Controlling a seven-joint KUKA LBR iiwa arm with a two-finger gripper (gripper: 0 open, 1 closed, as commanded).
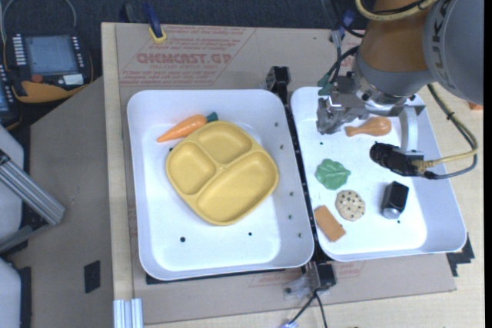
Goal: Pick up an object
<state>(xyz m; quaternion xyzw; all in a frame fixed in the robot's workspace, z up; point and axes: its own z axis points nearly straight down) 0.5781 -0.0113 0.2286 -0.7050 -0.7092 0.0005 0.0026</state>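
From the overhead camera, the gripper [332,119] hangs low over the upper part of the right bin [442,230], and whether it is open or closed can't be told from here. Just right of it lies a tan drumstick [370,127]; lower down sit a green leaf [332,173], cookie [350,204], orange wedge [330,223] and black block [394,198]. Left bin [146,188]: yellow divided plate [221,172], carrot [181,127] at its upper-left edge.

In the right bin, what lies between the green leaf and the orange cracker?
In the camera view, the cookie lies roughly between the leaf and the cracker, a little to the right of the line joining them.
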